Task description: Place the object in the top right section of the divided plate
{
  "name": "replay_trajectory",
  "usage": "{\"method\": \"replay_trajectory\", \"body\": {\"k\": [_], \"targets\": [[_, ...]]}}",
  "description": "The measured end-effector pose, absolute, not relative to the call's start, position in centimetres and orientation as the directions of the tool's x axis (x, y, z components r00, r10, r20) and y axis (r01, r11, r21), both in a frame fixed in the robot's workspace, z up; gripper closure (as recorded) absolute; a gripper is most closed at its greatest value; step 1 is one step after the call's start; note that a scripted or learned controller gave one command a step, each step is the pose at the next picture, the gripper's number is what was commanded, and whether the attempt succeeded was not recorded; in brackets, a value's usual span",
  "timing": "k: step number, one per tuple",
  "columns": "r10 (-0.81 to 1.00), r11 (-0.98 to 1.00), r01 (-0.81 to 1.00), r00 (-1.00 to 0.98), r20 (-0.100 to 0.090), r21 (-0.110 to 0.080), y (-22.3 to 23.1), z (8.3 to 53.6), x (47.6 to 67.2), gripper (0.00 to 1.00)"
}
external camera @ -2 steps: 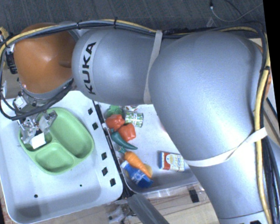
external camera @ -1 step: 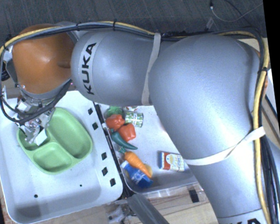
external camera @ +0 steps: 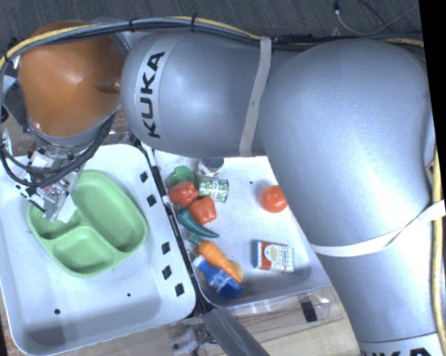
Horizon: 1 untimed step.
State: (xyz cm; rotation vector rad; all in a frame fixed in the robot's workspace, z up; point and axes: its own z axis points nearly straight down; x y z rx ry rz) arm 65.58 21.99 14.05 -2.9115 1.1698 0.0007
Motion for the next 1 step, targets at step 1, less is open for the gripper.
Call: {"method": "replay_trajectory", "body": {"k": [1], "targets": [[-0.460,-0.888,-0.460,0.888,-0.003,0.002,21.92,10.33,65.62,1.00]]}}
